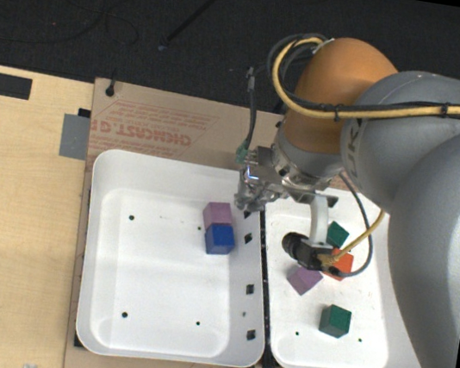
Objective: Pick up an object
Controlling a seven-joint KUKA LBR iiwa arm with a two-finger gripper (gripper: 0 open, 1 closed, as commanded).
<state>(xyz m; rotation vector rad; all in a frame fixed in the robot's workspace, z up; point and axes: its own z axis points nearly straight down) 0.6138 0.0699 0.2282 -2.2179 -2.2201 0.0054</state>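
Small lilac cube [218, 214] touching small blue cube [220, 239] in the left white bin [107, 289]; both just left of and a bit below the metal claw [252, 193]; hard to see the claw tips against the dark divider, so spread or pressed together, cannot tell; nothing seen pinched.

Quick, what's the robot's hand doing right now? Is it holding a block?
Hand: over the inner edge of the left bin, beside the purple block. No block can be seen in it; open or shut cannot be told.
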